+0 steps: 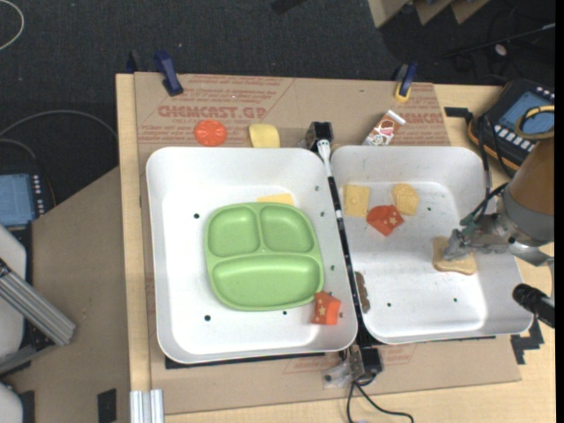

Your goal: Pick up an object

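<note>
My gripper (459,243) reaches in from the right and sits low over the right bin (414,311), right above a tan biscuit-like piece (455,263) and touching or nearly touching its top. Farther left in the same bin lie a pale yellow square piece (356,199), a red piece (385,219) and a small yellow lump (406,199). The left bin (176,236) holds a green divided plate (263,256), a yellow slice (277,199) peeking out behind it, and an orange-red block (326,308) at its near right corner.
On the cardboard behind the bins lie an orange-red round toy (211,133), a yellow piece (263,136) and a small packet (384,130). Blue clamps (167,70) (404,79) grip the board's far edge. A black divider (339,227) separates the bins.
</note>
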`<state>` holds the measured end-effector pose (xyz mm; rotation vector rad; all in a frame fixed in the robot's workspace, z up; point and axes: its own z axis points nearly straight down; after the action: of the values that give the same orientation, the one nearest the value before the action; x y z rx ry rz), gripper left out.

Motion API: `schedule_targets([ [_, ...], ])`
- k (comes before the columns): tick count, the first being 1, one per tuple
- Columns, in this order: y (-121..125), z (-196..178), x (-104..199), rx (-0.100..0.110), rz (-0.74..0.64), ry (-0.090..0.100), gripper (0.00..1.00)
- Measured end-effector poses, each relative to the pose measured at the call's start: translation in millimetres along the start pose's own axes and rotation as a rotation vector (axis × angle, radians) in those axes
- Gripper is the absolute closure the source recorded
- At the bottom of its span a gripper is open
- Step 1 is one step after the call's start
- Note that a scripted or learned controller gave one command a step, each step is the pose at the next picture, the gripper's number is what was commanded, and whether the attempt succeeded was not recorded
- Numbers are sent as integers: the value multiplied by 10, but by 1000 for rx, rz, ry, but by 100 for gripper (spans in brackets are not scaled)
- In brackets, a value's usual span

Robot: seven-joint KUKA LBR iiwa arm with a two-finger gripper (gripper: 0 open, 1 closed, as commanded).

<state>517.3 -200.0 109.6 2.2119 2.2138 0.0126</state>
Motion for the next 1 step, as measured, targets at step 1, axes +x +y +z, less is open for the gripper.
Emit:
schedule_targets([
  [1, 6, -100, -6, -3, 1, -2, 100],
])
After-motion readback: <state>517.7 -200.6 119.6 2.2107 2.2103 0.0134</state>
